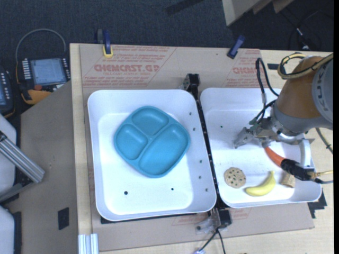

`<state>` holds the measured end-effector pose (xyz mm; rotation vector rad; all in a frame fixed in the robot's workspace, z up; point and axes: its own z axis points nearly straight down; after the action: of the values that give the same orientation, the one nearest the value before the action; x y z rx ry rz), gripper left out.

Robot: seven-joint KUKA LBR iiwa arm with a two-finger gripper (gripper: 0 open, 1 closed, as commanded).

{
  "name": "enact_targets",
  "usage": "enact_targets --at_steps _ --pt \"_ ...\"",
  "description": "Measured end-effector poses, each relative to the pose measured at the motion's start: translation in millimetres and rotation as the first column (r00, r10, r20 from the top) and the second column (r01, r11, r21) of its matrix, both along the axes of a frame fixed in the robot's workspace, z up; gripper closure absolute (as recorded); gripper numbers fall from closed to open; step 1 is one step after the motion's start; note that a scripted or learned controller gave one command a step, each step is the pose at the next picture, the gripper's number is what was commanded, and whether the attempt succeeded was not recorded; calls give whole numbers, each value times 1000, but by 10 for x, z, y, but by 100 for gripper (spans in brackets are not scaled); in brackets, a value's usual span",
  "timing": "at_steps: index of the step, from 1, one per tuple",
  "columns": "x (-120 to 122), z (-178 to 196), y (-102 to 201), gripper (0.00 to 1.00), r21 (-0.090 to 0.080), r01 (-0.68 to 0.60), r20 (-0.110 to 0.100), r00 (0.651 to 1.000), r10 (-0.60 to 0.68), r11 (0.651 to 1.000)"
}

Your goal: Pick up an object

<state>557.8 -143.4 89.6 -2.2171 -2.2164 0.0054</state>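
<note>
While the hand hangs, fingers apart, the cookie lies below.

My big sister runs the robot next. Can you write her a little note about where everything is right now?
Gripper: low in the right bin, nothing seen between its fingers.
Things: cookie and banana lie near the right bin's front edge; an orange piece sits beside the arm. The blue divided plate is in the left bin.
Done: nothing lifted yet.
Left: grasp one object and raise it.
</note>
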Motion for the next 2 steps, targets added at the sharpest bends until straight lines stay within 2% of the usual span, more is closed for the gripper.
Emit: enact_targets --at_steps 1,2 --pt "17 140 -5 100 -3 1 8 1000 -1 1000" --pt "-16 598 48 100 -4 -1 13 1000 1 1000"
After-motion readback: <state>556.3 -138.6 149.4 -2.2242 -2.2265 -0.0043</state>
